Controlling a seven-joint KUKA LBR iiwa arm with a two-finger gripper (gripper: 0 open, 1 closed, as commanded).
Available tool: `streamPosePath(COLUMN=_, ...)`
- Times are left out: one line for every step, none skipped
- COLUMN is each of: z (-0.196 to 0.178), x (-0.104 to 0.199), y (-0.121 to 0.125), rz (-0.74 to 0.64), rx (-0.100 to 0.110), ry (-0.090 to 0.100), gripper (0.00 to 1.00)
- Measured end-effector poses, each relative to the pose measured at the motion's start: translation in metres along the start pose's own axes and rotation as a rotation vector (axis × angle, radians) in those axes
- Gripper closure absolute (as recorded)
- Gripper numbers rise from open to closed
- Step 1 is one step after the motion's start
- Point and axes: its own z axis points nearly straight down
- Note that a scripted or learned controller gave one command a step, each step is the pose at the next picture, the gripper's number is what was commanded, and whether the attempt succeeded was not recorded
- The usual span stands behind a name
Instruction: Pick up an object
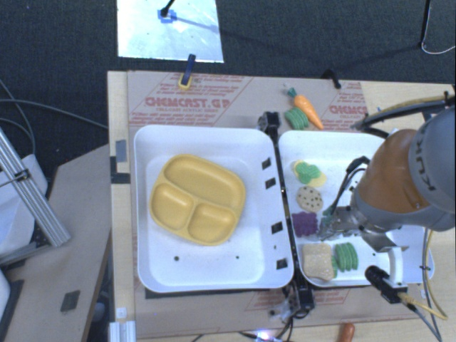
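The right bin (335, 140) holds several toy foods: a green and yellow piece (308, 172), a round speckled cookie (309, 199), a purple piece (305, 224), a tan slice (318, 260) and a green ribbed piece (346, 256). The arm's orange and grey wrist (392, 184) hangs over the bin's right half. My gripper (332, 226) points down-left, its tip just right of the purple piece and above the green ribbed piece. Nothing shows held between the fingers.
The left bin (149, 262) carries a yellow divided tray (197, 199). A toy carrot (308, 108) and a green piece (296, 119) lie on the cardboard behind the right bin. A metal frame (28, 191) stands at far left.
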Motion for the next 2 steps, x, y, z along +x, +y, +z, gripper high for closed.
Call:
streamPosePath(z=-0.010, x=0.000, y=0.001, rz=-0.001, rx=-0.002, ry=0.000, gripper=1.00)
streamPosePath(z=-0.021, x=0.000, y=0.002, rz=-0.003, rx=-0.004, ry=0.001, gripper=1.00)
